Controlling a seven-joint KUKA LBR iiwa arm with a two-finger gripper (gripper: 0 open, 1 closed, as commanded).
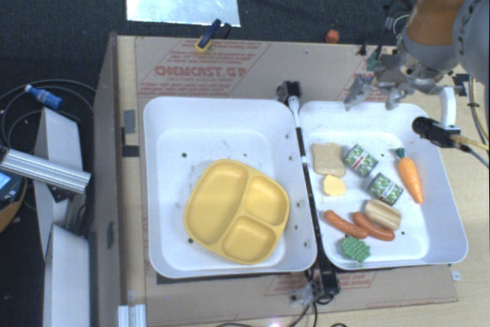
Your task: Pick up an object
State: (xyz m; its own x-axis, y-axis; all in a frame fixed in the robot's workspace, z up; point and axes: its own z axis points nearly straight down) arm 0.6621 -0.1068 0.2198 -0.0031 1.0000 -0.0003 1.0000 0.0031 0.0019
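Camera view showed the gripper [375,96] spread wide, holding nothing, above the right bin's [444,230] far edge, away from the carrot [411,178].

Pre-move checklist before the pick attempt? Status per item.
1. Gripper carries nothing: ok, its fingers are spread above the right bin's far rim with nothing between them.
2. Targets sit in the right bin: ok, carrot, two green cans, bread slice, sausages.
3. Carrot free to grasp: ok, it lies apart from the other items.
4. Sausages free to grasp: not ok, they lie against the hot dog bun.
5. Left bin contents clear of the pick: ok, the yellow divided plate lies there alone.
6. Grip quality on small cans: cannot tell.
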